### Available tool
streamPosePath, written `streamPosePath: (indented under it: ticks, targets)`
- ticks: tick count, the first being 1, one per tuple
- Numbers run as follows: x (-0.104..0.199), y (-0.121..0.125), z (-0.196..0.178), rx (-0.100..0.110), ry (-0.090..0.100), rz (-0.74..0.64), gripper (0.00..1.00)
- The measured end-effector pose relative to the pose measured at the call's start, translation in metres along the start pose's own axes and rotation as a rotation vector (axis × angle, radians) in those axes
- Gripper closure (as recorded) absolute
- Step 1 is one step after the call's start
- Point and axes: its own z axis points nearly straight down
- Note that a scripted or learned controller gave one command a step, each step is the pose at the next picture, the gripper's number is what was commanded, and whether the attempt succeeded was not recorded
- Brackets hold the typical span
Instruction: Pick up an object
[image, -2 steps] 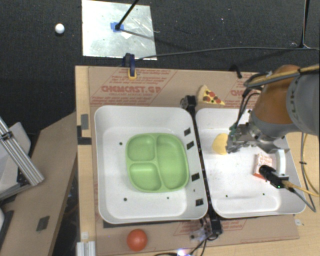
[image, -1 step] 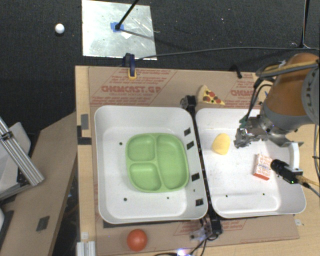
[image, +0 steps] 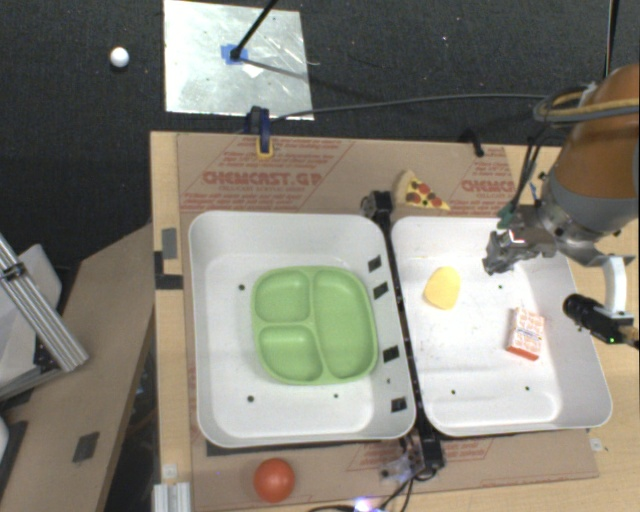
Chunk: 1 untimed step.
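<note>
Camera view: two shallow white bins sit side by side on the tabletop (image: 170, 330). The arm (image: 598, 150) reaches in from the right, grey with an orange band above the wrist.

Tool position: the tool (image: 497, 262) hangs over the upper middle of the right bin (image: 560, 405). The picture does not resolve whether it is apart or together; this cannot be told. Nothing is visible between its tips.

Objects in the right bin:
- A yellow lemon-like object (image: 442, 287) lies in the upper left part of the bin. It is down and to the left of the tool, near it but apart from it.
- A small red and white box (image: 526, 333) lies flat toward the right side of the bin. It is below the tool and slightly to its right, well clear of it.
- The two objects lie apart from each other, with bare bin floor between them.

Objects in the left bin (image: 215, 400):
- A green divided tray (image: 313, 324) with three compartments rests in the middle of the bin floor.

Objects outside the bins:
- A toy pizza slice (image: 421, 193) lies on the tabletop just beyond the far rim of the right bin, near the seam between the bins.
- A red-orange ball (image: 273, 479) lies on the tabletop in front of the left bin.
- A small white ball (image: 120, 57) lies on the dark surface at the far left.
</note>
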Motion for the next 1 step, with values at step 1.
streamPosePath:
  ticks: [1]
  targets:
    - [0.0542,0.0074,-0.0052,0.004,0.002,-0.004,1.00]
